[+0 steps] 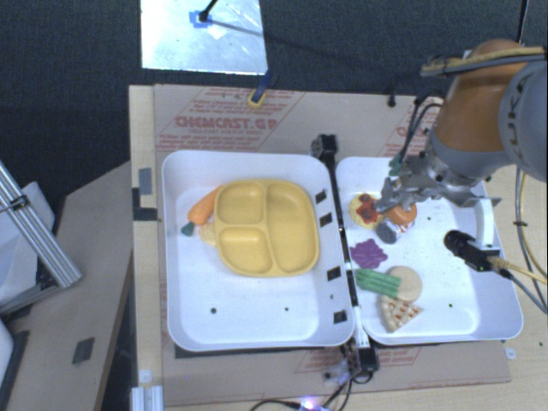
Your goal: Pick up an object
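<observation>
My gripper is low in the right bin, near its back left part. It sits right over an orange toy, which it partly hides. Just left of it, touching or nearly so, lies a yellow and red toy. In front of the gripper is a purple bunch of grapes. Nearer the front lie a green piece, a round tan biscuit and a tan wedge. Whether anything is held is hidden by the wrist.
The left bin holds a yellow divided plate with an orange carrot at its left edge. A black-clipped divider separates the bins. The front right of the right bin is bare white floor.
</observation>
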### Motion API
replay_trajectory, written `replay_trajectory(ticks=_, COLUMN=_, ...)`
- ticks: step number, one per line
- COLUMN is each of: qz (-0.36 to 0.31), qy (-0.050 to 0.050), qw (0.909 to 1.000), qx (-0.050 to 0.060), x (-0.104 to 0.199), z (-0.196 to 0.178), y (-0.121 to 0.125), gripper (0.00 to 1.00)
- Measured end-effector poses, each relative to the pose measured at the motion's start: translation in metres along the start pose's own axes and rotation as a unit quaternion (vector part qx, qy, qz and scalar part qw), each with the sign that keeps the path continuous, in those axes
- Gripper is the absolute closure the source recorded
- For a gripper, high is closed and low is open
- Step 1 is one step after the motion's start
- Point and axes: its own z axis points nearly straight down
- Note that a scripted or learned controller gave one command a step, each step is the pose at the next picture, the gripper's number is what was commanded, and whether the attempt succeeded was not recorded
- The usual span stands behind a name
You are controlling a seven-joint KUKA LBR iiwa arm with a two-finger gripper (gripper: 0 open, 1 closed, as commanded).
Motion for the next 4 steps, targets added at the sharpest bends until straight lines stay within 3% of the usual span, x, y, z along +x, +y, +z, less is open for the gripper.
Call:
replay_trajectory(ticks=1, qz=-0.001, qy=0.0, qw=1.0, qx=-0.001, x=0.055, z=0.001, y=-0.011, gripper=1.0)
replay_trajectory(ticks=3, qz=-0.001, qy=0.0, qw=1.0, qx=-0.001, x=0.145, z=-0.013, y=-0.057, gripper=1.0)
replay_trajectory(ticks=4, qz=0.0, qy=0.0, qw=1.0, qx=0.0, x=0.171, z=-0.008, y=-0.072, gripper=1.0)
